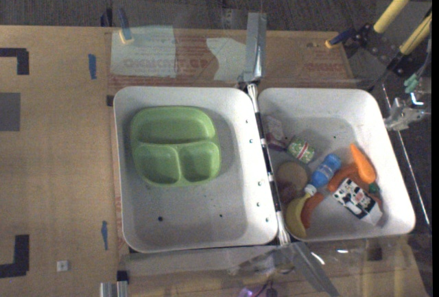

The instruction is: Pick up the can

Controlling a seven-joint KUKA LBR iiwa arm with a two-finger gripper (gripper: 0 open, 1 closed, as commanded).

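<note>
Small grey metal piece [401,114] at right edge, mid-height, low over the counter; too blurred to tell if it belongs to the arm.

I see two white bins side by side on the bench. Left bin [137,220] has a green divided plate [175,145] lying flat, toward its upper half. Right bin [329,105] holds the clutter: small can [300,150] on its side near the left wall, blue bottle [322,173] just below-right of it, orange carrot [363,163] at right, a black-and-white carton [355,197] beneath that, yellow bowl [295,215] at the bottom-left corner.
</note>
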